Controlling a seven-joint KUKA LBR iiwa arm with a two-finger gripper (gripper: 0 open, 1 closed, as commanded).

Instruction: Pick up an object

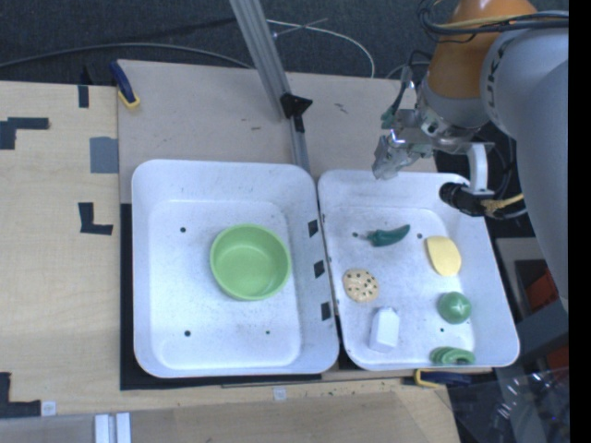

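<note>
Above right bin (480, 247) far rim: gripper (388, 166) hovering, finger state indiscernible. Centre over green pepper (388, 236) before descent.

The gripper (388, 164) is small and blurred above the right bin's (480, 220) far rim; whether anything is in its grasp cannot be told. The grey arm (536, 109) runs off the right and top edges. A metal pole (263, 53) is cut by the top edge
</note>
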